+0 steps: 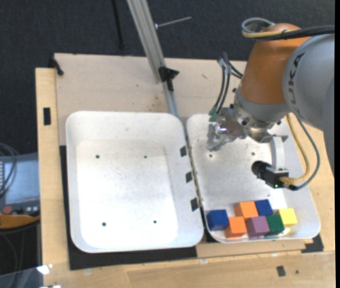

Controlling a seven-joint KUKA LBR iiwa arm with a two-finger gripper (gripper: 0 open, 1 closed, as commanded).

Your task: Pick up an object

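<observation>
Several small coloured blocks lie together at the near edge of the right bin (230, 173): a blue block (217, 218), two orange blocks (247, 209), a purple block (258, 225), a green block (274, 222), a yellow block (288, 216) and another blue block (264, 206). My gripper (217, 138) hangs over the far left part of the right bin, well away from the blocks. Nothing shows between its fingers.
The left bin (128, 179) lies beside the right one. A slanted metal rail (149, 38) runs from the top down to the gap between the bins. A black cable fitting (266, 173) hangs off the wrist over the right bin.
</observation>
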